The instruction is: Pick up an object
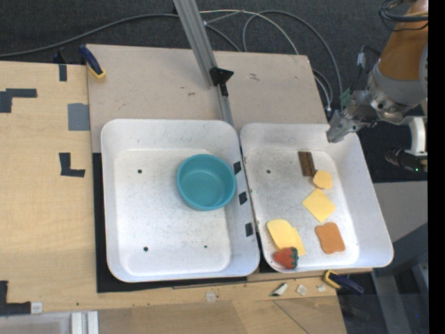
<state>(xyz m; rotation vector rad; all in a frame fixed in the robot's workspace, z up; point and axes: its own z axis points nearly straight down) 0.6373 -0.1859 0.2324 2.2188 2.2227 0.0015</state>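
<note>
Objects for picking all sit in the right bin: brown bar near the far edge, upright-ish along the bin's length; small round yellow piece touching or just beside its near end. Yellow square slice lies mid-bin, twds the right wall. Orange-brown slab sits near the bin's near-right corner, just below the square slice. Bigger yellow slice is by the near edge, left of the slab, w/ a red strawberry-like piece touching its near end, green bit at the side.

Gripper hangs over the far-right corner of the right bin, at the rim, well apart from most pieces; nearest is the brown bar. Nothing seen between its tips. Open or closed: can't tell, too small & dark.

Left bin carries a teal bowl, upright, nr its right wall, closer to the far edge than the near one.

Grey post slants down to the gap btwn the bins at their far edge. Cables loop behind the bench.
</note>
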